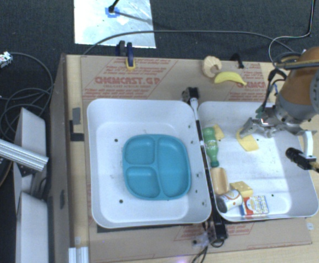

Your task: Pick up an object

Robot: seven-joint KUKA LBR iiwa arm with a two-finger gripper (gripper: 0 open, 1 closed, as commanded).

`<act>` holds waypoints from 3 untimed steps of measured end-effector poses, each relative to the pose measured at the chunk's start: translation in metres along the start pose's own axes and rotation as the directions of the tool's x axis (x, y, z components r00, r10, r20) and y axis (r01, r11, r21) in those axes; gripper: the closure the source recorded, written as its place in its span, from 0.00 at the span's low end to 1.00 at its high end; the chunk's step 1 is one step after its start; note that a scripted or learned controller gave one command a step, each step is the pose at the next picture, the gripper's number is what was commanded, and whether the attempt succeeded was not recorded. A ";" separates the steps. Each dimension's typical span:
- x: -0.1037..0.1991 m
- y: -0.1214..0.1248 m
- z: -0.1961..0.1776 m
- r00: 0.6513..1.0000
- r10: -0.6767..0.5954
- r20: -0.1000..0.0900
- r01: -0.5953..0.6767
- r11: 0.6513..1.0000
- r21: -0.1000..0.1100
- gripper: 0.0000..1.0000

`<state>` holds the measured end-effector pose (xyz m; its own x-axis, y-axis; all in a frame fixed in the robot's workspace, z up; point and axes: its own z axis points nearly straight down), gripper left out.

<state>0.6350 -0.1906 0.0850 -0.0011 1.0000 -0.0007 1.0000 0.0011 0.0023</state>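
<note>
Robotics lab test cell. Cardboard-covered tabletop (148,73) carries two white bins (110,119), toy food inside. Loose cables (17,100) trail across dark carpet at 9 o'clock; aluminium extrusion (14,151) beside them; clamp (129,53) at 12 o'clock.

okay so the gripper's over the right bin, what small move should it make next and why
Probably lower a little toward the yellow wedge. The gripper hangs just above and beside it, nothing shows between its fingers, and that piece lies apart from the green bottle and other items.
</note>
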 end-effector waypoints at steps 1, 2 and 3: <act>-0.009 -0.049 -0.057 1.000 0.001 0.001 -0.001 1.000 -0.001 0.00; 0.024 -0.005 -0.021 1.000 -0.003 -0.001 0.003 1.000 0.001 0.00; -0.017 -0.011 -0.003 1.000 0.000 0.001 0.000 1.000 0.000 0.00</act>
<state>0.6245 -0.2071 0.0880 -0.0015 1.0000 -0.0020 1.0000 0.0015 0.0022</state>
